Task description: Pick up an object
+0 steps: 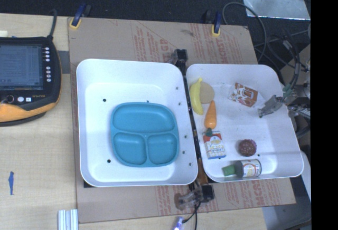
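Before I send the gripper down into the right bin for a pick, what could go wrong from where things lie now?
1. The banana, the tan round piece and the carrot lie bunched by the bin's left wall; a grasp there may catch two or hit the wall.
2. The bottle lies on its side near the front rim and may roll.
3. The gripper sits at the right bin edge, near loose cables.
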Controlling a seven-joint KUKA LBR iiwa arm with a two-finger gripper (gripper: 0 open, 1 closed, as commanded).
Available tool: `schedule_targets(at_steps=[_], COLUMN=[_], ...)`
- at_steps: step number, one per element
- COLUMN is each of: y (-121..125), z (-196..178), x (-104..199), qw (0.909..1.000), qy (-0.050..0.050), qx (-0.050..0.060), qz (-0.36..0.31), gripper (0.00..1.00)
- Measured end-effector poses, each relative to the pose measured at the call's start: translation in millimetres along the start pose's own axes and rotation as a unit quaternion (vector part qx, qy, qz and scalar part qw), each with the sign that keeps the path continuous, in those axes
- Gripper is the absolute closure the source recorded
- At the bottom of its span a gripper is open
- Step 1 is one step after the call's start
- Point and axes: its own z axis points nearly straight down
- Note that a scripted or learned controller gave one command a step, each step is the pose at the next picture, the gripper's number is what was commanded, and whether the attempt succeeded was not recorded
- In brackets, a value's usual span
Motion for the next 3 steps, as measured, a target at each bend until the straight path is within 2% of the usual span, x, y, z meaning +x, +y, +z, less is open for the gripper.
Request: schedule_targets(at_steps=[1,2,3], y=[92.1,133.2,9.9], z=[84.6,119.3,56.1], x=[16.2,-4.2,-5.1], qw=[1.0000,1.0000,1.0000], qy=[0.000,0.000,0.000], qx=[0.001,-0.002,0.000], qz=[0.000,0.000,0.000], gripper=[0.00,0.00,0.00])
